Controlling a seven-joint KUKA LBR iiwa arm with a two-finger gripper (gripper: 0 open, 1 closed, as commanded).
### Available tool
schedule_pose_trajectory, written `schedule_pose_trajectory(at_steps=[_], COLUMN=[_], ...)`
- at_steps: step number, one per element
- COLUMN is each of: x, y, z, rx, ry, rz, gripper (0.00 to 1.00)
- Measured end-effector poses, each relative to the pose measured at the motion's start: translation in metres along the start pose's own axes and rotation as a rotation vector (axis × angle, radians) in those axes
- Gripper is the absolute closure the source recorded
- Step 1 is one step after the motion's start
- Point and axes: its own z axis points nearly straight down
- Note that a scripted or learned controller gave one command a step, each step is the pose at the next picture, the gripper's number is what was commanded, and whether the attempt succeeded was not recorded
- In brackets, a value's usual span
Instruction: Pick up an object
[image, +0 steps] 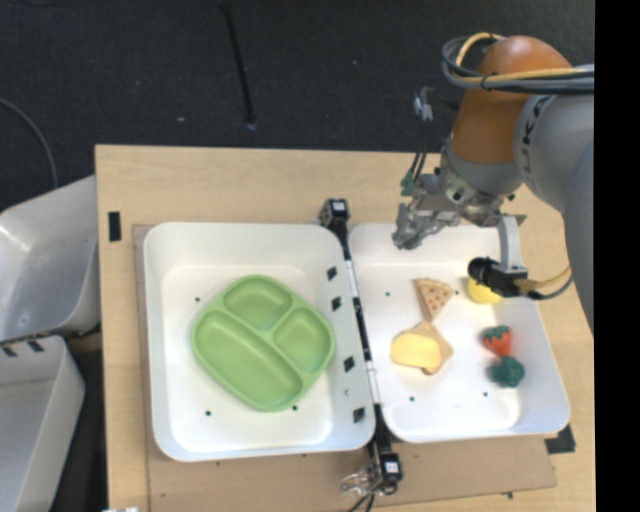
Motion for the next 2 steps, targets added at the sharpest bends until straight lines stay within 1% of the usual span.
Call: schedule_pose_trajectory(at_steps=[2], x=[0.109], y=[-0.01], z=[0.01], rx=[0.002], ry=[-0.001], rz=[0.001], gripper=[1.0])
